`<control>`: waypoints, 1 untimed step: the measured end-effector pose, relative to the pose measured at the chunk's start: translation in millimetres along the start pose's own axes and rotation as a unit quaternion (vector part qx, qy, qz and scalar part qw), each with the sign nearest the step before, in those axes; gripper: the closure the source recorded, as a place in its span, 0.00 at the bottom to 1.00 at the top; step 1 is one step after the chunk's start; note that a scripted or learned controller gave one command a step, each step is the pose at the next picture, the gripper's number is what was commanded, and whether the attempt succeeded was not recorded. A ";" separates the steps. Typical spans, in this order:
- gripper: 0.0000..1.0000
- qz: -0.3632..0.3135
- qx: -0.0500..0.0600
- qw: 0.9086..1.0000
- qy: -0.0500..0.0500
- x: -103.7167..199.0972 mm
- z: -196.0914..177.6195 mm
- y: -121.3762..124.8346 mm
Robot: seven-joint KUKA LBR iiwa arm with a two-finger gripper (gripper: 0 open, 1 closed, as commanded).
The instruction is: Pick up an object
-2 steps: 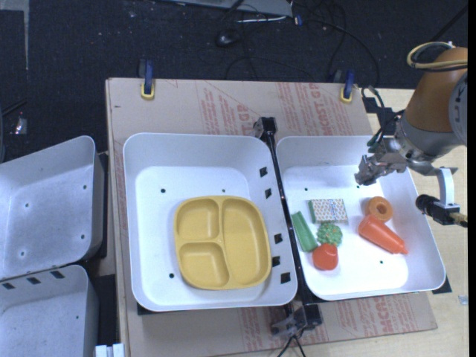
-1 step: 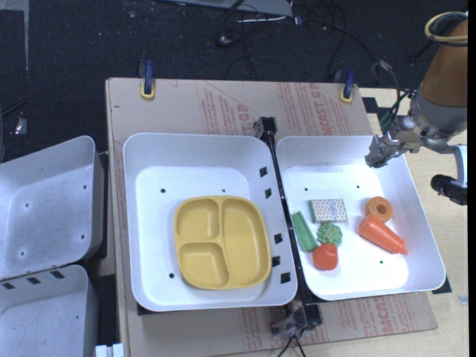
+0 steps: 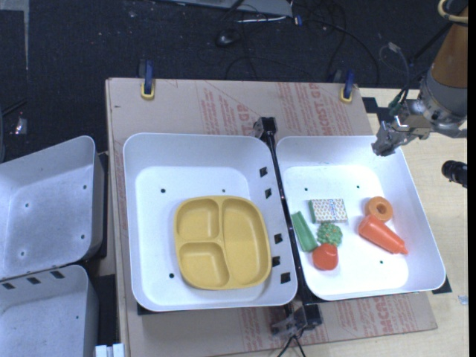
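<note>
Nothing is lifted yet: the orange plastic carrot [image 3: 382,233] lies in the right white bin [image 3: 424,222], near an orange ring [image 3: 380,208], a red tomato [image 3: 325,256], green broccoli [image 3: 329,233] and a speckled block [image 3: 328,210]. Over the bin's far right corner hovers the gripper [image 3: 387,143], carrying nothing. Approach, descent and grasp all remain.

**A robotics lab test station**

This is a lab setup, not a home. A cardboard sheet [image 3: 223,106] is clamped to the surface by yellow-and-blue clips [image 3: 148,80], two white bins [image 3: 141,169] sit fixed side by side, and loose cables [image 3: 327,28] trail over dark speckled floor [image 3: 67,43]. Toy plastic food [image 3: 383,234] and a yellow compartment tray [image 3: 222,242] serve as test props.
</note>
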State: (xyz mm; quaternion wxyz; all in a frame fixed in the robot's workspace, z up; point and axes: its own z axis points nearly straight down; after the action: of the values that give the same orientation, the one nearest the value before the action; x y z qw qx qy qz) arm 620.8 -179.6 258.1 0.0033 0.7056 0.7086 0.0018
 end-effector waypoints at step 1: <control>1.00 -0.002 0.002 1.000 0.001 57.1 -3.7 10.2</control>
State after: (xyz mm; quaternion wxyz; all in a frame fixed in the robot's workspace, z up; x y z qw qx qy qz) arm 630.7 -122.5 261.8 0.0007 0.7043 0.7099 0.0012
